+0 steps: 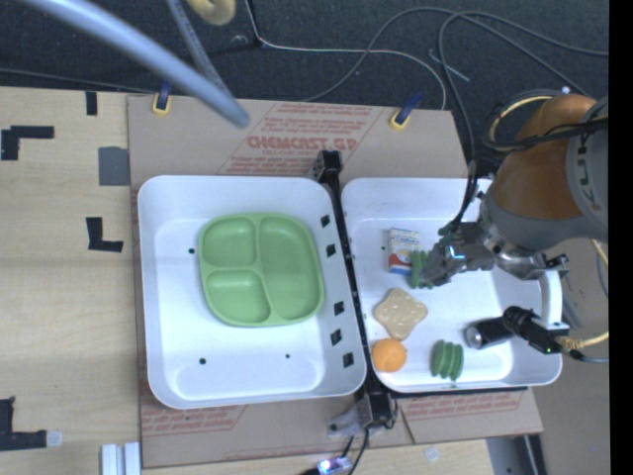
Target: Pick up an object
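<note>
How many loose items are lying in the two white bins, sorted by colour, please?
Green: 3 (divided plate in the left bin; ridged item and a small piece by the gripper in the right bin)
Orange: 1 (round item)
Tan: 1 (cracker-like piece)
White, printed: 1 (packet)
Total: 6

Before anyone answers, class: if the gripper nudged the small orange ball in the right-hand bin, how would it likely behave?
The orange ball looks round, so a nudge would probably set it rolling across the right bin. It lies close to the tan biscuit-shaped piece, which might stop it on that side. Its smooth curved surface could slip from a two-finger pinch.
</note>
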